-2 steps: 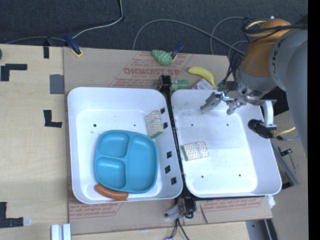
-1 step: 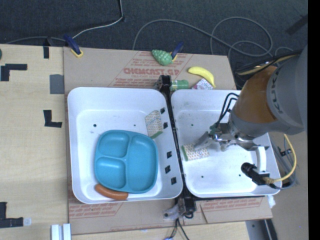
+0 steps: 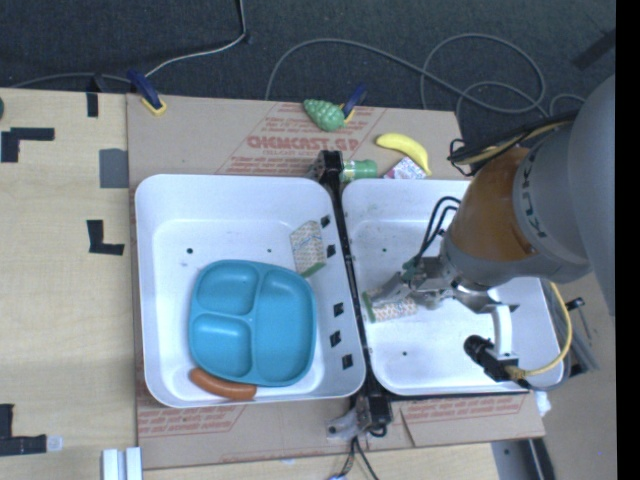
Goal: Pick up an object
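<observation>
— What do we have in the left bin (image 3: 160,268)?

— A blue divided plate (image 3: 252,321) lies flat toward the near side. An orange sausage (image 3: 223,385) sits just at the plate's near edge, against the bin's front wall. Near the wall shared with the other bin, a small patterned packet (image 3: 307,240) leans or lies beyond the plate, with a bit of green beside it that we cannot identify.

— And the right bin (image 3: 430,368)?

— We see a second small packet (image 3: 392,308), speckled, with a green edge, lying on the floor close to the dividing wall. The arm (image 3: 520,218) comes in from the right and hangs over this bin, hiding much of its far half.

— Where is the gripper (image 3: 412,286)?

— Low in the right bin, pointing toward the divider. Its tip is right at the speckled packet, touching it or just above; we cannot say which. The packet lies on the divider side of the tip.

— Are the fingers apart or together?

— We cannot tell. They are small, dark and tangled with cables from this height. We see nothing clearly pinched between them.

— Anything outside the bins?

— On the cardboard (image 3: 200,138) beyond them, a banana (image 3: 403,150), a green toy (image 3: 325,114), and a small green piece (image 3: 358,169) by the divider's far end.
</observation>
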{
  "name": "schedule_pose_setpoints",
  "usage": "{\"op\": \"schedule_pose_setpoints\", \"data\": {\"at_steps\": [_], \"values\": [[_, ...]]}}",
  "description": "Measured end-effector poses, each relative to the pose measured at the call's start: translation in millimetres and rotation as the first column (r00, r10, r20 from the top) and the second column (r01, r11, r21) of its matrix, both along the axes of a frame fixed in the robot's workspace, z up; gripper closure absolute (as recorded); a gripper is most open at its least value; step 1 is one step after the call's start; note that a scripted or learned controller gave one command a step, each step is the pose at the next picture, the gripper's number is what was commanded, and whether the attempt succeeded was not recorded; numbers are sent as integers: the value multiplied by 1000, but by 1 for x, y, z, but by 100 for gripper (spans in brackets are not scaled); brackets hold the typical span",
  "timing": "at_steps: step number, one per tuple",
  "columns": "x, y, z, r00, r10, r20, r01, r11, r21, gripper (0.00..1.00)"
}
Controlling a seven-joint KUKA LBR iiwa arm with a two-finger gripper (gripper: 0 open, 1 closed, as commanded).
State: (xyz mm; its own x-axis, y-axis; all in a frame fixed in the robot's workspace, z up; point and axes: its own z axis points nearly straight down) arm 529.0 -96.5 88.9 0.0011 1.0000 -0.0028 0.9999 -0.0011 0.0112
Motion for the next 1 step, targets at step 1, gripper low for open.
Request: {"op": "schedule_pose_setpoints", "data": {"at_steps": [1], "values": [[69,1,-2,1000,3,-3,-3,1000,0,0]]}}
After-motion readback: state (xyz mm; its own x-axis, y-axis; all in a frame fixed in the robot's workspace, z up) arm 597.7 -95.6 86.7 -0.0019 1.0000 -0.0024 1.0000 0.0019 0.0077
